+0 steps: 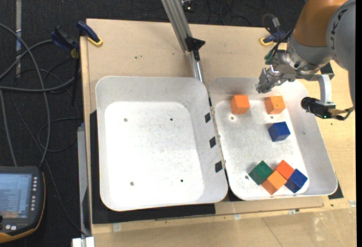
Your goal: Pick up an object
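A wooden bench [141, 42] seen from above carries two shallow white bins side by side. The left bin [153, 138] lies well away from the tool, across the divide. The right bin [317, 144] sits directly under the tool and holds all the blocks.

The grey arm [322, 20], with its orange band, reaches in from the right and ends in the gripper [267, 83], which hangs over the far edge of the right bin. How wide it stands cannot be told from this angle, and nothing is visible in its grasp.

Just below and beside the gripper is an orange cube [275, 104], the closest block. A second orange cube [240, 104] sits a little further off, toward the left bin. A blue cube [279, 131] lies beyond the nearest one, toward the camera. Well apart, at the bin's near edge, a green cube [261, 173], two orange blocks and a blue block press together in a cluster.

The step in hand looks like the approach: nothing is picked up yet. The next move likely calls for centring over one free-standing cube, descending, and closing on it.
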Motion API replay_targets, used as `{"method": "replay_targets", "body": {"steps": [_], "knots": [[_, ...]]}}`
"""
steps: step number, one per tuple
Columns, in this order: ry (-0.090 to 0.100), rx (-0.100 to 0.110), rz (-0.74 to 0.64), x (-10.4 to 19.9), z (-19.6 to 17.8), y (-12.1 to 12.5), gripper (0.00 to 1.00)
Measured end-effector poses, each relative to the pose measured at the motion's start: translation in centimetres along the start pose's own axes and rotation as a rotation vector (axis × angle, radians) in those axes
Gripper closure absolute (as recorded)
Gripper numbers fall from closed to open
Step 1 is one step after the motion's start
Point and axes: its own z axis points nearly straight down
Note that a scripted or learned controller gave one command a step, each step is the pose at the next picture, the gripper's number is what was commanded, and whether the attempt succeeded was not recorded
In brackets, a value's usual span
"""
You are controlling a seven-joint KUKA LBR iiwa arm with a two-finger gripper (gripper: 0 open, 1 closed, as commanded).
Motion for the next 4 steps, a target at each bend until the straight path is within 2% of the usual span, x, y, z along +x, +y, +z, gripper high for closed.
{"method": "replay_targets", "body": {"steps": [1,3,4], "knots": [[0.001,0.001,0.000,0.0,-4.1,0.2,1.00],[0.005,0.008,-0.007,10.7,-5.3,-0.3,1.00],[0.004,0.011,-0.007,16.3,-4.0,-1.7,1.00]]}}
